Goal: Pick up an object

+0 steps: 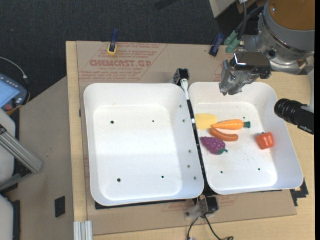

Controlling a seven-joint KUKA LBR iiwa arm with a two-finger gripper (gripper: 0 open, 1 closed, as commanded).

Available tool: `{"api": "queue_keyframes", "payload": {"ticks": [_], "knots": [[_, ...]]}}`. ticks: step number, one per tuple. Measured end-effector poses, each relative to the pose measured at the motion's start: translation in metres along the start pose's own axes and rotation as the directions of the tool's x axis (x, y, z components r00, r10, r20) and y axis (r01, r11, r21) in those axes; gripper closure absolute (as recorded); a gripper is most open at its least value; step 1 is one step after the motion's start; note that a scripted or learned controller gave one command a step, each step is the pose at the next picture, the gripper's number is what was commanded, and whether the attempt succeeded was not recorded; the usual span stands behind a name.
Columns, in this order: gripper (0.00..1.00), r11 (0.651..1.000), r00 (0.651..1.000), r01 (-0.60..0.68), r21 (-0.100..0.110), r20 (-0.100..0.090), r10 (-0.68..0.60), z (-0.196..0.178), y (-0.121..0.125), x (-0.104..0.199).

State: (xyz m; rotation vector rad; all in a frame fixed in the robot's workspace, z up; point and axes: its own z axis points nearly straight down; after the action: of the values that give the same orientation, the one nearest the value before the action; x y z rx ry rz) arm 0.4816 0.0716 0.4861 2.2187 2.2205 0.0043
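Hand: [234, 86] hangs over the far edge of the right bin, fingers pointing down; nothing shows between them. Whether they stand open or closed cannot be told at this angle.
Arm: [287, 19] enters from the upper right, grey body with an orange band above the wrist, cables running along it.
Right bin: [280, 176] shallow, white, holds all five toy foods, grouped in its far-left half.
Yellow piece: [205, 120] pale yellow toy food, lies close to the left wall of the right bin, farthest left of the group.
Carrot: [231, 125] orange with a green stem end pointing right, lies crosswise just right of the yellow piece, touching or nearly so.
Sausage: [224, 134] orange-red, elongated, lies just near-side of the carrot, roughly parallel to it.
Grapes: [213, 144] purple bunch, nearest of the group, just beside the left end of the sausage.
Red pepper: [265, 140] small, red-orange, apart from the others toward the right wall.
Hand vs. objects: hand is farther back than every item, closest to the carrot and yellow piece, touching none.
Left bin: [100, 134] white, same shape, set against the right bin.
Counter: [80, 69] brown cardboard sheet with red print under both bins.
Clamp: [113, 45] blue and yellow, at far-left edge of the cardboard.
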Motion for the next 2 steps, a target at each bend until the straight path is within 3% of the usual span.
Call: {"api": "queue_keyframes", "payload": {"ticks": [1,2], "knots": [[1.00,1.000,1.000,0.000,-0.004,0.000,0.000,-0.011,0.001,0.000],[1.00,1.000,1.000,0.000,0.011,0.001,0.000,0.107,-0.003,0.028]]}}
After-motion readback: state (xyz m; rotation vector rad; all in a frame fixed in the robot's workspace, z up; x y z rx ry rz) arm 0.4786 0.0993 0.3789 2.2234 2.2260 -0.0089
